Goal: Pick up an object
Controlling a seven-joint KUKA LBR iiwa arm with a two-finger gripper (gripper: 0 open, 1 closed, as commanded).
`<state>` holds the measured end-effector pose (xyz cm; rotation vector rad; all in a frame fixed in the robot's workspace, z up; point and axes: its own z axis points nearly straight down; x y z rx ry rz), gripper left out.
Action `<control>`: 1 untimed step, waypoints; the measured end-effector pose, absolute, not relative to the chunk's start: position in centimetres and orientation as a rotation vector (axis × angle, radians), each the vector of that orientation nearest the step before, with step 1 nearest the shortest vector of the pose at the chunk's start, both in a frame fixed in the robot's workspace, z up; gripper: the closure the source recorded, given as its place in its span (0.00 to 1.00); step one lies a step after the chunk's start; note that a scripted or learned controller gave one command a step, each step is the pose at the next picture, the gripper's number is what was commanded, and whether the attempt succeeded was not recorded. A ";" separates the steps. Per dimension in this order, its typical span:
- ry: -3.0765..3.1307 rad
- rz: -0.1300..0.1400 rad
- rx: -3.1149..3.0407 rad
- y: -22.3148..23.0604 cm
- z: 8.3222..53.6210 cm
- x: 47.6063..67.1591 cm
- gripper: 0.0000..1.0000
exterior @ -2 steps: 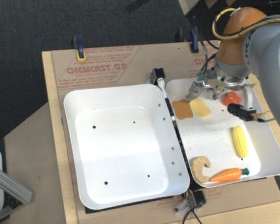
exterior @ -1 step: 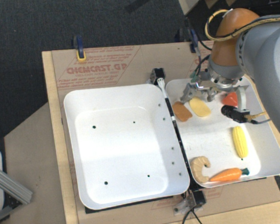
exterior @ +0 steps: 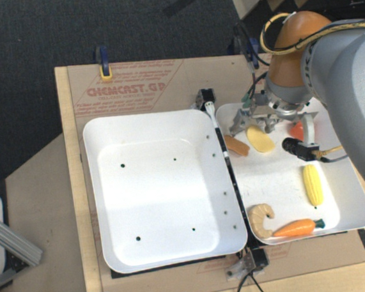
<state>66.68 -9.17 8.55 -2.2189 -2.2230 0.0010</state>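
My gripper [exterior: 255, 125] hangs over the far end of the right bin [exterior: 343, 213], open, its fingers spread just above a pale yellow rounded piece [exterior: 261, 141]. Nothing sits between the fingers. Left of that piece, against the bin's left wall, lies a brown-orange sausage-like piece [exterior: 236, 146]. A red item [exterior: 297, 129] is partly hidden under the wrist on the right. Further forward lie a yellow corn cob [exterior: 313, 185], an orange carrot [exterior: 296, 229] and a beige curled piece [exterior: 260, 216].
The left bin [exterior: 98, 140] stands beside the right one, and their walls meet along a dark rail [exterior: 226, 163]. The brown board [exterior: 131, 83] under both bins has a blue-yellow clamp [exterior: 104, 61] at its far edge. My arm covers the right bin's far right corner.
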 end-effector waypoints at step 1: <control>-2.219 0.001 -2.221 -9.3 8.6 63.0 0.00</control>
